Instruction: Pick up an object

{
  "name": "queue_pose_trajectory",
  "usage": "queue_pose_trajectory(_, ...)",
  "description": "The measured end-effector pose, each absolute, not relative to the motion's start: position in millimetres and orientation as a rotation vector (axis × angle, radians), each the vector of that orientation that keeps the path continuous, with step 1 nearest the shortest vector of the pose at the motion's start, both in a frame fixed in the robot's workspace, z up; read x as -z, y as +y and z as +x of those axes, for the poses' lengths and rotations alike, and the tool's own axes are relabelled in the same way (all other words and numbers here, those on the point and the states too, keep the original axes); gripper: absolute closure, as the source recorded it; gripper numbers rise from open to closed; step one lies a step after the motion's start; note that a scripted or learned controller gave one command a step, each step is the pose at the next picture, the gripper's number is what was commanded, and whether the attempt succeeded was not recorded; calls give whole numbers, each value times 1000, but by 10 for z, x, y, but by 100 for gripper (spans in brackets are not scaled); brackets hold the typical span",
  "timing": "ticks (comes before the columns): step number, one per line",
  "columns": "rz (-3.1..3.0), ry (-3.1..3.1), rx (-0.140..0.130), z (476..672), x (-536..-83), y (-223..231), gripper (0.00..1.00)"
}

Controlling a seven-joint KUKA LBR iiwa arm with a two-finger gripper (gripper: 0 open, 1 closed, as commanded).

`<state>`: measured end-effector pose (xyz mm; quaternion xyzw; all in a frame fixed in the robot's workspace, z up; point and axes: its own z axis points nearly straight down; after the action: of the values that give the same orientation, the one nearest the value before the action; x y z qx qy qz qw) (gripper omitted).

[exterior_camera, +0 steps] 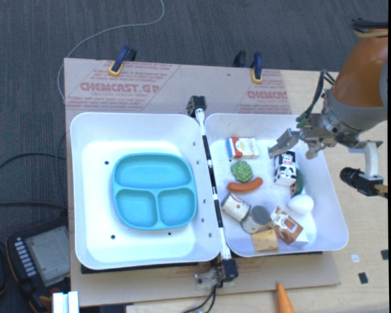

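Fingers (pixel 297 144) spread over cow-print carton (pixel 286 169), holding nothing.

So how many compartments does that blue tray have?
3. The blue tray lies in the left bin: one long compartment across its far side, and two smaller ones side by side on the near side, left and right. None look hidden.

A grey two-finger gripper (pixel 298 146) hangs with its fingers spread over the right white plastic bin (pixel 332 204) of toy foods, above a black-and-white carton (pixel 286 169); a blue three-compartment tray (pixel 155 190) lies in the left white bin (pixel 91 135).
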<state>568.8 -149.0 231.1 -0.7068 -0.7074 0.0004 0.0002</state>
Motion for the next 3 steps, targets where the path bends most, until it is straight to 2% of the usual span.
queue_pose_trajectory(1, -2241, -2244, 20, 5921, -1134, -1535, 0)
queue_pose_trajectory(2, -2239, -2242, 19, 5827, -1117, -1479, 0)
queue_pose_trajectory(3, -2239, -2242, 19, 5825, -1115, -1476, 0)
